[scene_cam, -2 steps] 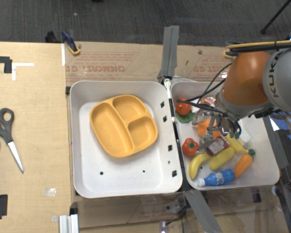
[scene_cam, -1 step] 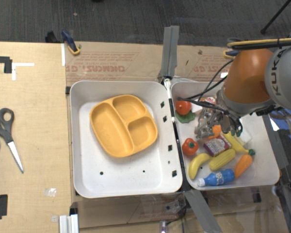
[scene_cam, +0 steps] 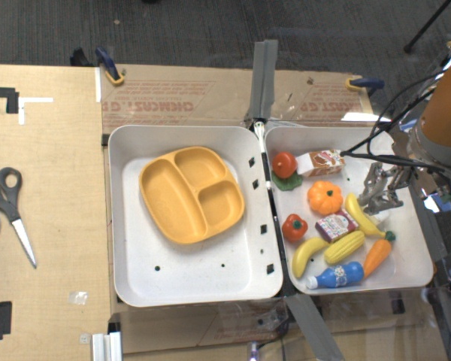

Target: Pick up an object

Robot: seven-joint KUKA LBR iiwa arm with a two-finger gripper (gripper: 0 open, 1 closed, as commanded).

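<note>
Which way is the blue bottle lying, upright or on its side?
On its side. The blue bottle lies flat along the near edge of the right bin, white cap end pointing left, just below the corn.

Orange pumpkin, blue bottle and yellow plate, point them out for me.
orange pumpkin [scene_cam: 325, 197], camera view, its top.
blue bottle [scene_cam: 338, 276], camera view, its body.
yellow plate [scene_cam: 165, 209], camera view, its largest compartment.

Orange-banded arm [scene_cam: 445, 115] with black cables, metallic hand [scene_cam: 379, 190].

Scissors [scene_cam: 13, 209] on bench, blue clamps [scene_cam: 109, 65] on cardboard [scene_cam: 173, 104]
</note>
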